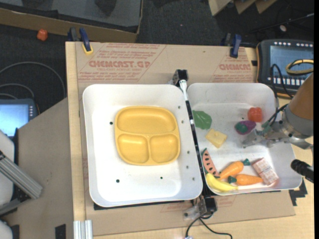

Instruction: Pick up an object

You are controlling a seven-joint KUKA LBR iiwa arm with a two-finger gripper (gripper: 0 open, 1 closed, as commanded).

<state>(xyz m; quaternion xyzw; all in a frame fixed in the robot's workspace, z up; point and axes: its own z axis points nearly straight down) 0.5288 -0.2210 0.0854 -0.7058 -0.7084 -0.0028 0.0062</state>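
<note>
The right white bin holds several toy foods. A purple eggplant lies beside a red tomato, with a green piece and a yellow cheese wedge further left. Along the front lie a watermelon slice, a banana, two carrots and a pink packet. My gripper reaches in from the right and hangs low over the bin's right half, just right of and below the eggplant. I see nothing held in it.
The left white bin carries a yellow divided plate. A black rod runs along the seam between the bins. The grey arm crosses the right bin's right rim. A screen unit stands at the back right.
</note>
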